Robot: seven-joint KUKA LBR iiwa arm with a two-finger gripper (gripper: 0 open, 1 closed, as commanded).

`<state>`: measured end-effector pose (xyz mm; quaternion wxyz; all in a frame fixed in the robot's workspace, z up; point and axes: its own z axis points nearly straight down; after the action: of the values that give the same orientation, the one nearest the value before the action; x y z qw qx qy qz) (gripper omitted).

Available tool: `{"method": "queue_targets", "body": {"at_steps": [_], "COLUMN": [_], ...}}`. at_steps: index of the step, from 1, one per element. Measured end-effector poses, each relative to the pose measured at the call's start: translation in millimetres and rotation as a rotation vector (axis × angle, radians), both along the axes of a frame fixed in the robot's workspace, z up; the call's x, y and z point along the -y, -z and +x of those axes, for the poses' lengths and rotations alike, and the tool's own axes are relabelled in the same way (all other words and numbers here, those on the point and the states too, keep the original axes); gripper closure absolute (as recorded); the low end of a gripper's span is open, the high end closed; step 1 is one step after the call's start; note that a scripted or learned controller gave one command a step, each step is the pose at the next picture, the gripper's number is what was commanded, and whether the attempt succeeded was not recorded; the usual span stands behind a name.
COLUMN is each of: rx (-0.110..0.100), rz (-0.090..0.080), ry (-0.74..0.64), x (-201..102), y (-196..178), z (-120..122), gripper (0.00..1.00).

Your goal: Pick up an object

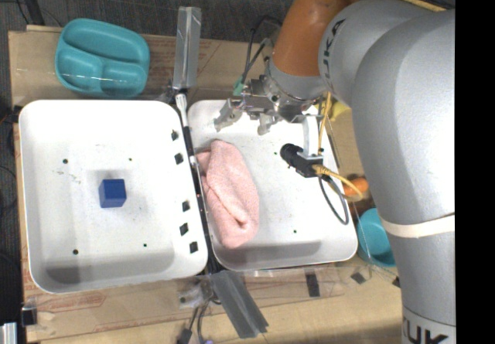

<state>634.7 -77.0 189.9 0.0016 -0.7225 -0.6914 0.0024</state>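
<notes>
Farthest left of our gripper (246, 113) sits the blue cube (113, 192), well apart in the left bin (46, 122). Nearer, just below and slightly left of the jaws, lies the pink cloth (230, 192) in the right bin (309, 246), its long axis running away from them. We see the jaws spread, pinching nothing. We judge the cloth the readier target.

We see 1 arm (402, 103) that comes in from the right side and takes much of that part of the view. It is grey and thick, with an orange band (309, 25) just above the wrist. The wrist bends down and to the left. The gripper (244, 120) hangs low, its 2 fingers (224, 120) spread apart with nothing between them.
</notes>
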Motion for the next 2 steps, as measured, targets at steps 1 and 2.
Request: {"method": "queue_targets", "body": {"at_steps": [1,2], "rx": [0.001,0.003], "rz": [0.002,0.002], "ry": [-0.165,-0.221], "x": [37.9,45.3], "y": [85.0,98.2], "z": [21.6,-23.7], "gripper": [0.00,0.00]}}
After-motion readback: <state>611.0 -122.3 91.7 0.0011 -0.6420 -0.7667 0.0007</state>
